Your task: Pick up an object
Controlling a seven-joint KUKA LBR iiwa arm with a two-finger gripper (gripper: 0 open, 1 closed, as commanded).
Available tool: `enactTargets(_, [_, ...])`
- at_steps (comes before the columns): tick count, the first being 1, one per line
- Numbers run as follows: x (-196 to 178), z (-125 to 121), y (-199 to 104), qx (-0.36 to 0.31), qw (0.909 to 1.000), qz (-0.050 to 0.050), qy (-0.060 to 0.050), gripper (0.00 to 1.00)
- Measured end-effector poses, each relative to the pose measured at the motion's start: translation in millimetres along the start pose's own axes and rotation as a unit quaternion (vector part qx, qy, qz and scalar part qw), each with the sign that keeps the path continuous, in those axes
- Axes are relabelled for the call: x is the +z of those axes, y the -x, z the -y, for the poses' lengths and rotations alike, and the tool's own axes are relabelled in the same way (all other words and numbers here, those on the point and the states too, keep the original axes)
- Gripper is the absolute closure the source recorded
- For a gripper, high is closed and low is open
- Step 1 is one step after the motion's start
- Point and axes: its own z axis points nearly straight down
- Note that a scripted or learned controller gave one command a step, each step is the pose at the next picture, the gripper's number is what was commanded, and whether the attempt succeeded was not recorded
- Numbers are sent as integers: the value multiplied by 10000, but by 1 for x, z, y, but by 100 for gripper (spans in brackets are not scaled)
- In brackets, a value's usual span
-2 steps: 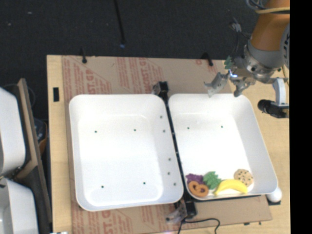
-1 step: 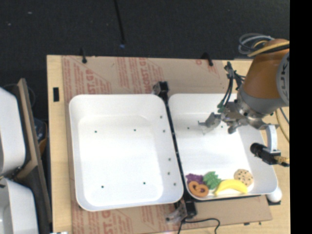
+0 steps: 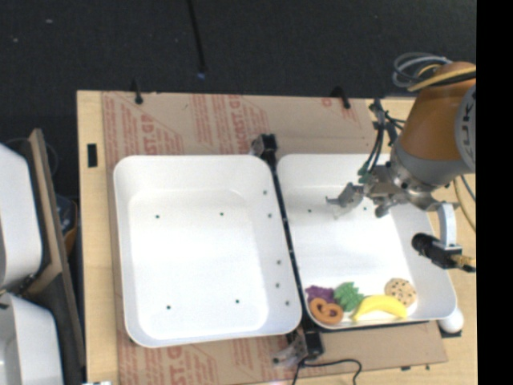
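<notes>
Several small toy foods lie along the near edge of the right bin (image 3: pixel 353 247): a purple grape bunch (image 3: pixel 321 293), an orange pretzel-like piece (image 3: pixel 326 312), a green leafy piece (image 3: pixel 349 295), a yellow banana (image 3: pixel 379 307) and a round cookie (image 3: pixel 400 292). My gripper (image 3: pixel 346 198) hangs over the far middle of the right bin, well away from the foods. I see nothing between its fingers.
The left bin (image 3: pixel 200 247) sits beside the right one, with a black divider clip (image 3: pixel 265 145) at the far end of the seam. Both bins rest on a cardboard sheet (image 3: pixel 184 127). A black cable (image 3: pixel 321 369) lies at the near edge.
</notes>
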Motion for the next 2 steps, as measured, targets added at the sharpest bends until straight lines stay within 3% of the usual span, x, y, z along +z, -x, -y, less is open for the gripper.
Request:
enactTargets(1, [0, 0, 0, 0, 10000, 0, 0, 0])
enactTargets(2, [14, -15, -13, -7, 10000, -3, -7, 0])
